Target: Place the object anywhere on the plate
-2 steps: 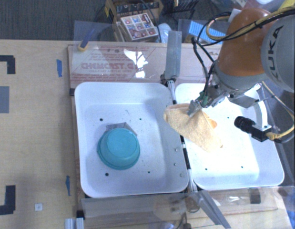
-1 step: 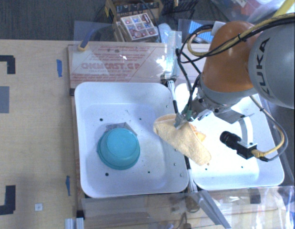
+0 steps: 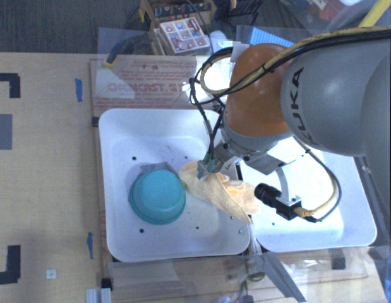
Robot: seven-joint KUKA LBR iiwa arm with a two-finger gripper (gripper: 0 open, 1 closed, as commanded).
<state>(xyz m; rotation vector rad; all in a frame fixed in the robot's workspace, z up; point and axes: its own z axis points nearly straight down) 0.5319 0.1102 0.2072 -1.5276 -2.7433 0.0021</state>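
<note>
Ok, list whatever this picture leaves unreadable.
- End effector, camera view: the arm's wrist covers most of it, so open or shut is unclear.
- Yellow cloth: its upper part sits under the arm.
- Right bin: largely covered by the arm.
- Grey patch behind the blue bowl: too blurred to identify.

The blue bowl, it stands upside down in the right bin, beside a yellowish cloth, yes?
Not quite: the camera view shows the blue bowl in the left bin, not the right one. The rest holds: it stands upside down, beside the yellowish cloth.
</note>
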